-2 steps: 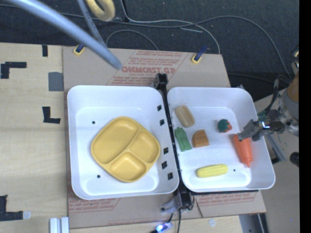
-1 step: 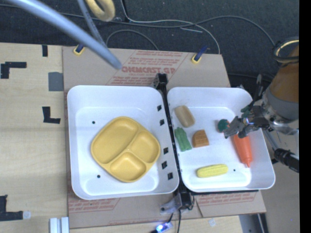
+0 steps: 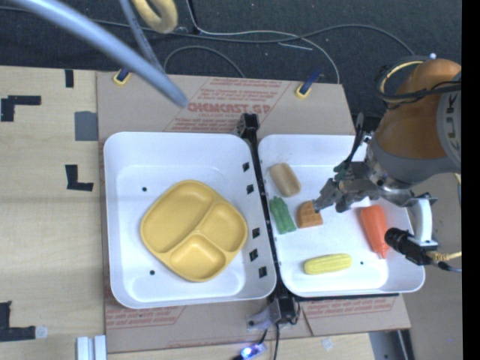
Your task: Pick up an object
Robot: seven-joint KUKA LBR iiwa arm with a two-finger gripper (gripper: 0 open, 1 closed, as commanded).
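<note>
Camera view: tool (image 3: 324, 203) over right bin (image 3: 390, 280), just beside brown block (image 3: 308, 215); finger state unclear.

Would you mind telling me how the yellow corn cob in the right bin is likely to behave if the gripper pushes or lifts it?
The corn cob looks rounded and elongated, so a sideways push would probably roll it. It lies alone on the bin floor, with space to travel. It appears to be a stiff toy, probably light; its bumpy surface may help grip.
</note>
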